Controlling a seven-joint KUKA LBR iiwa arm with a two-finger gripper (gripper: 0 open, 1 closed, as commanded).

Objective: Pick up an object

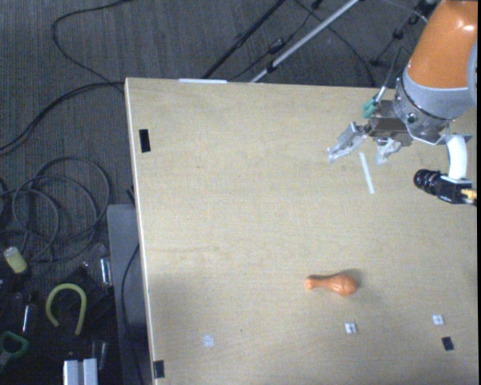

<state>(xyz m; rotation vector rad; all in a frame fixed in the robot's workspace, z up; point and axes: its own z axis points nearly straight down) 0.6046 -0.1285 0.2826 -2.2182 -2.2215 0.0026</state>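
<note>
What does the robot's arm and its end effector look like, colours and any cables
The arm has a rounded orange band above a grey wrist ring. Below it, the end effector is pale metallic grey with two thin fingers and a small green part near its base. A white fitting with a black and yellow connector sits beside the wrist.

arm [441,62]: cut off by top and right edges | small markers [350,327]: too small to identify | floor clutter [64,303]: dim, partly cut off at left and bottom edges

Black cables [48,207] coil on the grey carpet [56,46]. A green hook [66,301] lies below them
</note>
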